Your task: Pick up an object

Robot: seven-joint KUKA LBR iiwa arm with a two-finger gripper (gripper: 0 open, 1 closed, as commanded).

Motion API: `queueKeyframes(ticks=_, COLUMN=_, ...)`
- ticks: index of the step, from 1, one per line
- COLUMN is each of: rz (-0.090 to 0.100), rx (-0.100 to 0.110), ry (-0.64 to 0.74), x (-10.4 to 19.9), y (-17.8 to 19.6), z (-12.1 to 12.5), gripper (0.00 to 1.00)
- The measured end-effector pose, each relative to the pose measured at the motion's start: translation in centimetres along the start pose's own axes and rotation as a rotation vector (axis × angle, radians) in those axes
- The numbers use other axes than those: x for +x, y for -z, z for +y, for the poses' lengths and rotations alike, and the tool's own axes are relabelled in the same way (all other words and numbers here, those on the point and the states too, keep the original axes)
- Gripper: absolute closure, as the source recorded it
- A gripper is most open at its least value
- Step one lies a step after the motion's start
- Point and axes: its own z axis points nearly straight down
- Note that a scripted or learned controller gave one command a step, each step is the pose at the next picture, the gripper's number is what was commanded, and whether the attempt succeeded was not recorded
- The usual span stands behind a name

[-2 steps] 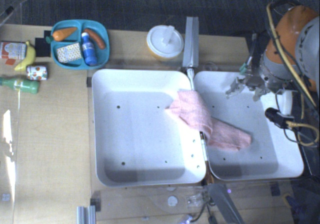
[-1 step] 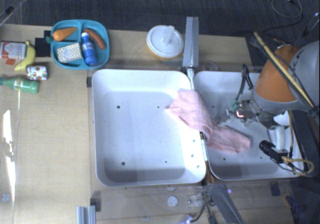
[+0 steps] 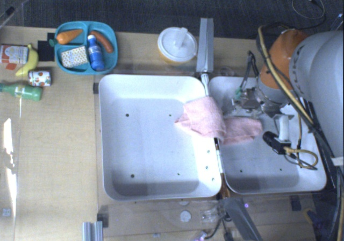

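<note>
Cloth [image 3: 215,120], pink, crumpled: draped across the shared rims of the two bins, near their far ends, with one part lying in the left bin [image 3: 134,181] against its right wall and the other part in the right bin [image 3: 269,181] against its left wall.

Pincer [image 3: 243,101]: above the far left corner of the right bin, just beside the cloth's right part; whether it is apart or together cannot be told, and no cloth is seen in it. Arm [image 3: 317,73], grey with orange band, entering over the right bin's right edge, with yellow and black cables looped along it.

Bins, white, shallow: side by side at the middle of the counter [image 3: 48,170].

Tray [image 3: 86,46], blue, divided: far left part of the counter, holding toy food and a small blue bottle.

Banana [image 3: 28,61], can [image 3: 40,78], green bottle [image 3: 21,91]: far left edge of the counter, close together.

Lidded cup [image 3: 177,44], white over yellow: far edge of the counter, behind the left bin's far right corner.
</note>
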Motion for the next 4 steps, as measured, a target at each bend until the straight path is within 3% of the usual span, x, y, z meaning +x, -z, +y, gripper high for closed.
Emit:
queueKeyframes(ticks=1, rz=0.0, rx=-0.002, ry=0.166, x=-0.1, y=0.2, z=-6.6, gripper=0.0)
queueKeyframes(ticks=2, rz=-0.001, rx=0.001, ry=0.007, x=-1.7, y=0.0, z=0.2, gripper=0.0)
queueKeyframes(ticks=3, rz=-0.001, rx=0.002, ry=-0.011, x=-4.8, y=0.1, z=-4.9, gripper=0.0)
queueKeyframes(ticks=4, rz=-0.001, rx=-0.004, ry=0.108, x=-4.4, y=0.3, z=-10.5, gripper=0.0)
